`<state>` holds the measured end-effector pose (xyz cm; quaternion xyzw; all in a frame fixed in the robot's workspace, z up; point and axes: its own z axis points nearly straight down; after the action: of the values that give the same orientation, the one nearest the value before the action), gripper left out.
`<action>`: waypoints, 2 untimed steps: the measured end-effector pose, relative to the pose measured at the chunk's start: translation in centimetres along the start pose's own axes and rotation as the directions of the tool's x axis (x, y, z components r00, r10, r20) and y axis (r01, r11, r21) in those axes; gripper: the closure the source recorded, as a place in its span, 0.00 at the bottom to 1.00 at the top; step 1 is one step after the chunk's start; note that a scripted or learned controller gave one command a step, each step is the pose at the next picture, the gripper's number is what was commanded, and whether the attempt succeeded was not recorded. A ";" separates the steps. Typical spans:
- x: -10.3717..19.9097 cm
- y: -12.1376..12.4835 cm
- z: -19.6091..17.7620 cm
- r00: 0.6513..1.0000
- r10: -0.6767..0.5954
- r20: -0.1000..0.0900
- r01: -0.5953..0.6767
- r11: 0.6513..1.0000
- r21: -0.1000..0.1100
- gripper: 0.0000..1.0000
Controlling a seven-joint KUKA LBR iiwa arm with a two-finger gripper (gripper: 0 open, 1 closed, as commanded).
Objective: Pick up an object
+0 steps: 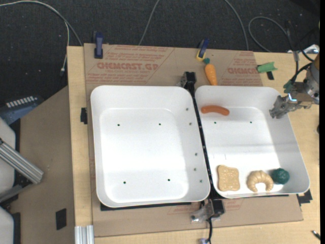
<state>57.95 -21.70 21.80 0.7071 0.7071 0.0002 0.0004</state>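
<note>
In the right bin (284,136) we log four candidate objects: a sausage (215,110) near the far wall, and along the near wall a cracker (228,178), a croissant (260,181) and a dark green ball (280,176), the last two touching or nearly so. A carrot (210,73) lies outside on the cardboard (132,65). The left bin (101,136) sits alongside. The gripper (281,107) hangs at the right bin's far right rim, arm cut off by the frame edge; we cannot tell its jaw state.

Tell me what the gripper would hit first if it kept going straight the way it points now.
Probably bare floor of the right white bin; the gripper points down-left over its right rim, though depth is unclear.
</note>
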 end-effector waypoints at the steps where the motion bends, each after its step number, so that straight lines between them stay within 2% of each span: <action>1: 0.6 -3.4 13.7 1.000 0.001 -0.002 -0.001 1.000 0.007 0.00; 2: 1.5 -7.9 13.3 1.000 0.001 -0.001 -0.001 1.000 0.002 0.00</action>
<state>50.11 -20.23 8.48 0.7075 0.7067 -0.0002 -0.0003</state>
